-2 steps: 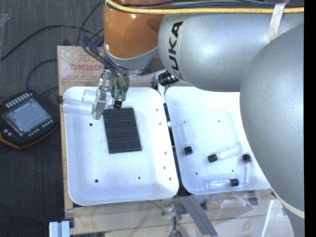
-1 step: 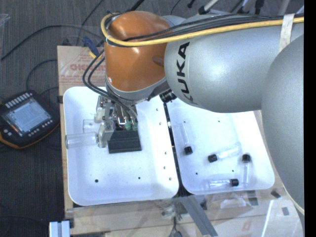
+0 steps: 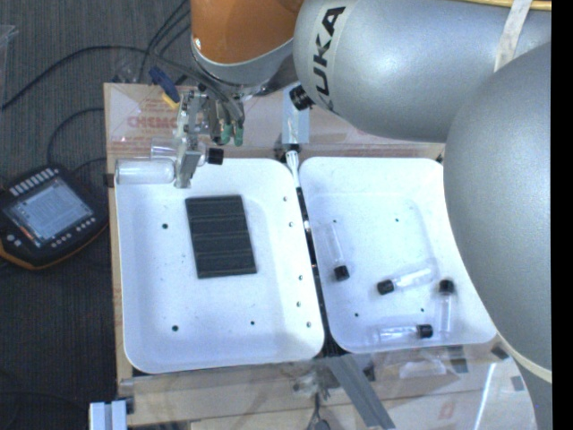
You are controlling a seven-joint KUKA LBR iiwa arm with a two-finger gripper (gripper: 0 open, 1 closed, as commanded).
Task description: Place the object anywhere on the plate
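Observation:
A dark ribbed rectangular plate [image 3: 220, 236] lies flat in the left white bin [image 3: 152, 330], a little behind its middle. My gripper [image 3: 188, 161] hangs over that bin's back left corner, behind and to the left of the plate. A clear vial [image 3: 143, 170] with a black cap lies crosswise between the fingers. Its clear body sticks out to the left and the cap to the right. The gripper is shut on it, and the vial is held off the bin floor, apart from the plate.
The right white bin [image 3: 466, 240] holds several clear vials with black caps, such as one [image 3: 403, 282] near its front. The big grey arm covers the view's upper right. A teach pendant [image 3: 45, 213] and cables lie on the floor at left.

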